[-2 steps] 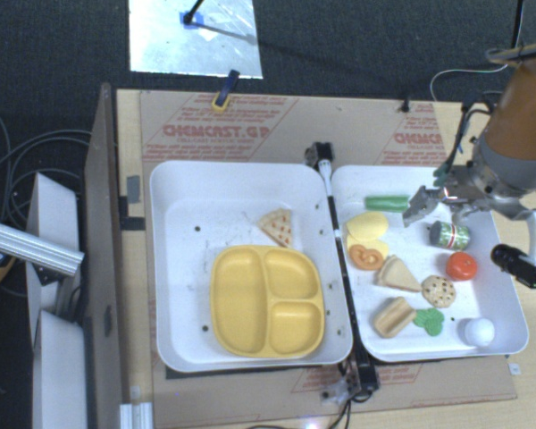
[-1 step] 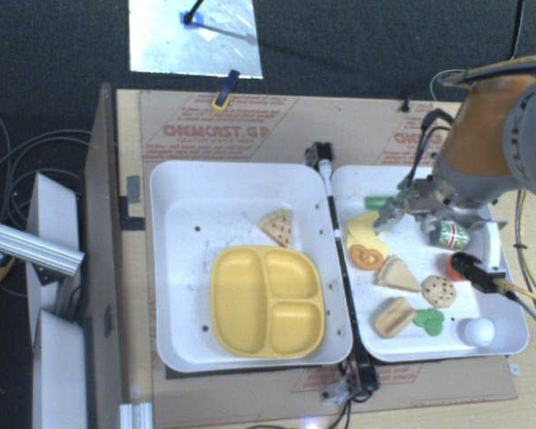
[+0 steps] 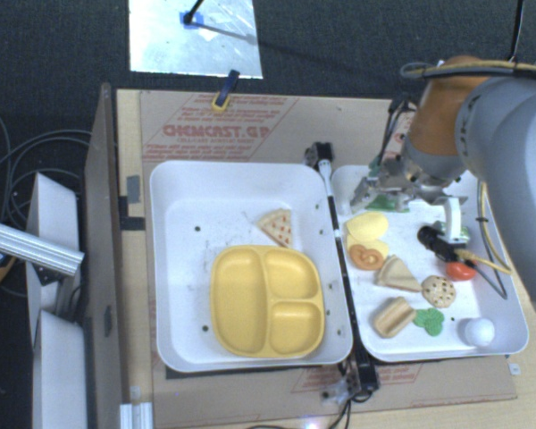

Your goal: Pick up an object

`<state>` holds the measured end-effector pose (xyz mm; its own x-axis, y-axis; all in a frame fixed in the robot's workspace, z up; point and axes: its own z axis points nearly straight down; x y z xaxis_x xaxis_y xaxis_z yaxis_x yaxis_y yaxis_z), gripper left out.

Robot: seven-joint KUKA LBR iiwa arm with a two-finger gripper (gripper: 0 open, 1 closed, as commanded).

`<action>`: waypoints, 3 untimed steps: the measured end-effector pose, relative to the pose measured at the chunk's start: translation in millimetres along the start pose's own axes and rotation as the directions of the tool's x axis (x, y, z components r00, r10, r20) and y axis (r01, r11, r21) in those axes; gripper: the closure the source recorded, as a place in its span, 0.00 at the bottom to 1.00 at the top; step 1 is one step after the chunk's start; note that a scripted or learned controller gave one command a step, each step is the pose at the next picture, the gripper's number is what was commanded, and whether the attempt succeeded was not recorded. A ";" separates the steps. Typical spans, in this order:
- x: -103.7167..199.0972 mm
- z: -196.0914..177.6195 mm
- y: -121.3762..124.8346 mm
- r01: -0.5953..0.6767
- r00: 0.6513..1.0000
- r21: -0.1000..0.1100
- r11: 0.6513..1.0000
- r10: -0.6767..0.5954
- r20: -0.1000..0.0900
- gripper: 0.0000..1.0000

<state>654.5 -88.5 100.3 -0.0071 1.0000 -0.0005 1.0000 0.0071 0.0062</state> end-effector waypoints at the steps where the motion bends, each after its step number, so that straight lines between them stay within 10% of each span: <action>1: -24.9 2.2 15.2 -0.007 1.000 0.001 1.000 0.007 0.000 0.00; 3: 3.6 11.8 -84.7 -0.009 1.000 -0.004 1.000 0.009 0.000 0.00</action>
<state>569.9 -85.5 87.9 0.0018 1.0000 -0.0007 0.9999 -0.0018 0.0099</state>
